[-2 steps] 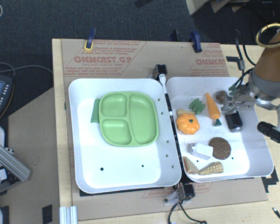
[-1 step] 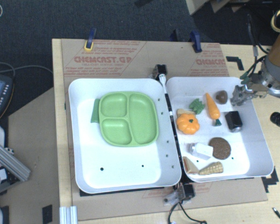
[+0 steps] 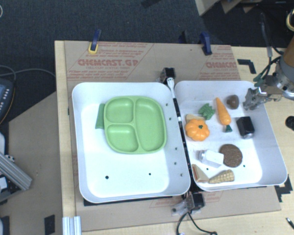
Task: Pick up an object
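While poised over the right bin (image 3: 264, 173) rim, the tool (image 3: 252, 101) hangs beside the brown ball (image 3: 232, 101).

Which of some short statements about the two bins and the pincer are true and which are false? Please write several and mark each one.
1. The green divided plate lies in the left bin. True.
2. The carrot lies in the left bin. False: it is in the right bin, beside the broccoli piece.
3. The pincer is at the right bin's far right corner. True.
4. The small pumpkin sits on the green plate. False: it rests on the right bin's floor.
5. The black block is between the pincer's fingers. False: it lies on the bin floor, nearer the camera than the pincer.
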{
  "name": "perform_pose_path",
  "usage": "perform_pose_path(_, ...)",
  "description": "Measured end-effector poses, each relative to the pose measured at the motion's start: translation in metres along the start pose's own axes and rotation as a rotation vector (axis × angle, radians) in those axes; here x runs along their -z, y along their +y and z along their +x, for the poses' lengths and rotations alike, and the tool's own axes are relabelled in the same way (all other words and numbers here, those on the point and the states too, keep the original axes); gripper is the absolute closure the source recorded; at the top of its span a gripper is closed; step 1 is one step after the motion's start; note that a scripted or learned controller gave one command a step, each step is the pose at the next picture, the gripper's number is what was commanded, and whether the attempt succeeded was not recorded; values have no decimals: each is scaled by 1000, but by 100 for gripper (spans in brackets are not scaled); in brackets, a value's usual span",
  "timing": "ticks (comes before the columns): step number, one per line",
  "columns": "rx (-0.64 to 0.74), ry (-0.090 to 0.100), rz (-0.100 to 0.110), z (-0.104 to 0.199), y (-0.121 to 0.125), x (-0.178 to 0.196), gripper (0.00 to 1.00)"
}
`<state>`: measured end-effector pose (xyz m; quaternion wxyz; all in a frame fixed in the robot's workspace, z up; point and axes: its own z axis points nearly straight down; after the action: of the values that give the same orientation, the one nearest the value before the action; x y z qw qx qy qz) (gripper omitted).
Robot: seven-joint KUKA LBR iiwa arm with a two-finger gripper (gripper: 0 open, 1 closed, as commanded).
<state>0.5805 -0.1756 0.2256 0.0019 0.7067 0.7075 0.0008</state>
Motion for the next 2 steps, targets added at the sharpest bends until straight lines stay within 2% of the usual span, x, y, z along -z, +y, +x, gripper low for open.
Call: perform_pose_path(2,4,2,1,90,20,10,100)
